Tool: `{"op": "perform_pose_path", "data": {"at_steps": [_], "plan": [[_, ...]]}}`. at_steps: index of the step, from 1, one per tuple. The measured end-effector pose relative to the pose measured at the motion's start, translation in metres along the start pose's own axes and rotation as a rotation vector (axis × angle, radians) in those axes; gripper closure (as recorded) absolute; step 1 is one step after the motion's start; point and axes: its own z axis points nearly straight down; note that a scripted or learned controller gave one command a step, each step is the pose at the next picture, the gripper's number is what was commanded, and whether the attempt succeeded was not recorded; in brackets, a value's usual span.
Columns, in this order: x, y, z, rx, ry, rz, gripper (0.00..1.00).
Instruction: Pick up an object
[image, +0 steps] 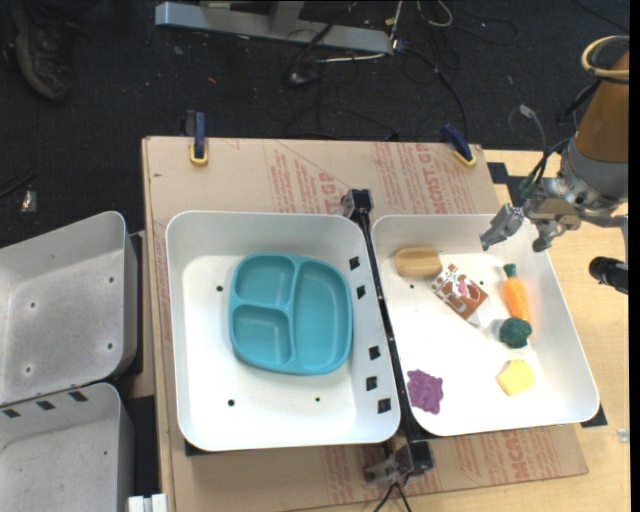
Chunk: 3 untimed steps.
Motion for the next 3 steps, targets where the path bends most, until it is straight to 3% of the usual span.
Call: {"op": "perform_pose_path", "data": {"at_steps": [1,3], "plan": [[0.001,0.003,-0.009,-0.013,-0.003,-0.003,0.00],[0.015,-0.003,0.084,-0.010,-0.002,-0.005,0.00]]}}
